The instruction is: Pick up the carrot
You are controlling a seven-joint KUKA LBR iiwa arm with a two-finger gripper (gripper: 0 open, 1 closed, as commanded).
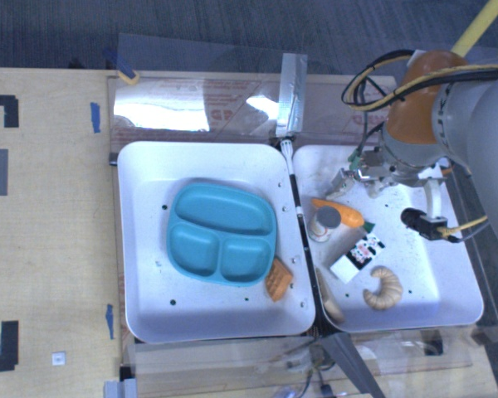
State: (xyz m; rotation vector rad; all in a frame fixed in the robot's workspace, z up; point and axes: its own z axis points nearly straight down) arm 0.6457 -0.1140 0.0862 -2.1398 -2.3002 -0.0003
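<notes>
The counter (41, 222) carries two white bins side by side. The left bin (141, 288) holds a blue divided plate (222, 232) and a brown pastry (278, 280). In the right bin (448, 293) the grey arm (473, 131) hangs over the far corner, its gripper (361, 172) above the carrot (340, 213); whether it is spread or pressed together cannot be told. The carrot lies near the dividing wall, beside a small round can (324, 220), with a croissant (384, 288) further forward. The approach appears underway; next the gripper likely must descend onto the carrot.
</notes>
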